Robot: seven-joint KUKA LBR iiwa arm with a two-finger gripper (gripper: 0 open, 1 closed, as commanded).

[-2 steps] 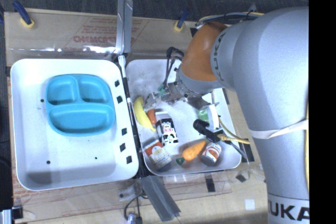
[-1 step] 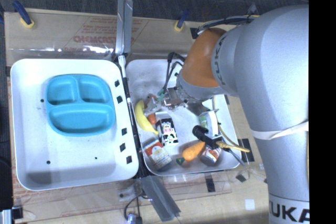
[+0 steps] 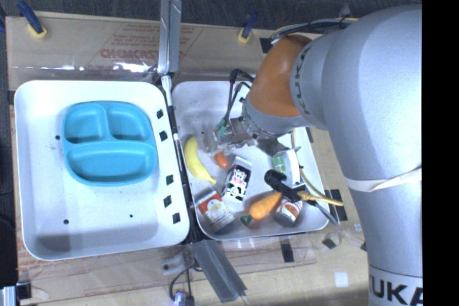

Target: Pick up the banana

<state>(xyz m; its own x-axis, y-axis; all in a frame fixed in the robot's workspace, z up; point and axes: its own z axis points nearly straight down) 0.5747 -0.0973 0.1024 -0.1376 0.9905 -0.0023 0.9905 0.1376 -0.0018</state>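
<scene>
The pincer (image 3: 228,134) is hovering beside the banana (image 3: 195,159) in the right bin (image 3: 188,98); its state cannot be told. The approach step is running. Next, the pincer needs lowering astride the banana.

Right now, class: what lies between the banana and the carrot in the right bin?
In the camera view, a black-and-white carton lies between the banana and the carrot.

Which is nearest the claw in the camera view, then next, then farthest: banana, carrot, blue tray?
1. banana, just left of the claw, along the right bin's left wall.
2. carrot, lower right, near the right bin's front.
3. blue tray, far left, in the left bin.
</scene>
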